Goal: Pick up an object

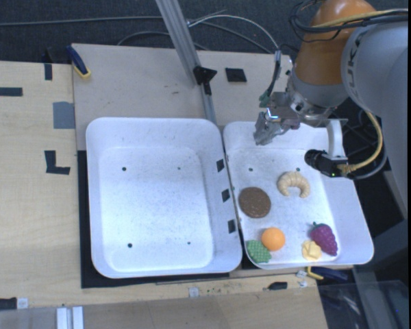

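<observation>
My gripper (266,134) hangs over the far left corner of the right bin (342,204), with nothing visible between its fingers. In that bin lie a pale croissant (294,183), a brown round cookie (254,202), an orange ball (273,238), a green leafy piece (258,252), a purple grape bunch (324,238) and a small yellow piece (311,251). The croissant is the nearest, below and to the right of the gripper. The cookie lies straight below it in the view.
The left bin (154,194) stands beside the right one. A slanted metal pole (185,46) rises behind the bins, close to the gripper's left. Cables loop around the arm's orange band (329,40).
</observation>
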`<state>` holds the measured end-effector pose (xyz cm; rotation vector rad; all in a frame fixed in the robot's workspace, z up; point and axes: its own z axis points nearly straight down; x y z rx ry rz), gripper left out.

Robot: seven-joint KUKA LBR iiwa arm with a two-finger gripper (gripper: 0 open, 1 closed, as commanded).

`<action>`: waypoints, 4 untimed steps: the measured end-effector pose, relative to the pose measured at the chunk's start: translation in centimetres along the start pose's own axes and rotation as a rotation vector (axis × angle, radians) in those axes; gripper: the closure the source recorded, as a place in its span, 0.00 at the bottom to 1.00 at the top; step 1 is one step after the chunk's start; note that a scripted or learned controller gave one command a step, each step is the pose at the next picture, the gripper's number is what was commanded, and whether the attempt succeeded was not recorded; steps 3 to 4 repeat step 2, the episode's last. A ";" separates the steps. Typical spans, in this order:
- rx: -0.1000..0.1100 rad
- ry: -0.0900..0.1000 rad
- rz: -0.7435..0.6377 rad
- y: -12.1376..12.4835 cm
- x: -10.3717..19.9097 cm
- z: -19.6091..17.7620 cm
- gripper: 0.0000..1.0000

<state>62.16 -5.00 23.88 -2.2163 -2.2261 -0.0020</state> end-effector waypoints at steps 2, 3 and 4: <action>0.002 -0.001 0.000 -3.3 10.4 0.9 1.00; 0.002 -0.001 0.000 -3.3 10.4 0.9 1.00; 0.002 -0.001 0.000 -3.3 10.4 0.9 1.00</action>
